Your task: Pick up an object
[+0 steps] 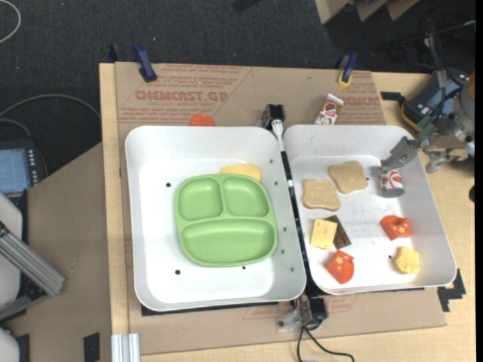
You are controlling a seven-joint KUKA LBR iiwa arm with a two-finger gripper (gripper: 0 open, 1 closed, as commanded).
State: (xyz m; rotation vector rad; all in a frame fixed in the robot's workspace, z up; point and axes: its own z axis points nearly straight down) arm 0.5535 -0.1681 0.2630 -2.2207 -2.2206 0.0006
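Observation:
My gripper (395, 161) reaches in from the right over the far right part of the right bin (362, 136). Its tip is right above a small red and white can (390, 182) that rests on the bin floor. Whether it touches the can is unclear. In the same bin lie two tan toast slices (321, 194) (349, 176), a yellow cheese block (324, 233) on a dark piece, two red pieces (340, 266) (395, 226) and a yellow ridged piece (407, 260).
The left bin (147, 202) holds a green divided plate (225, 219) with a pale yellow piece (242, 171) behind it. A small carton (329, 110) and an orange disc (201, 120) lie on the cardboard beyond the bins. Blue clamps (143, 62) (346, 68) grip the far edge.

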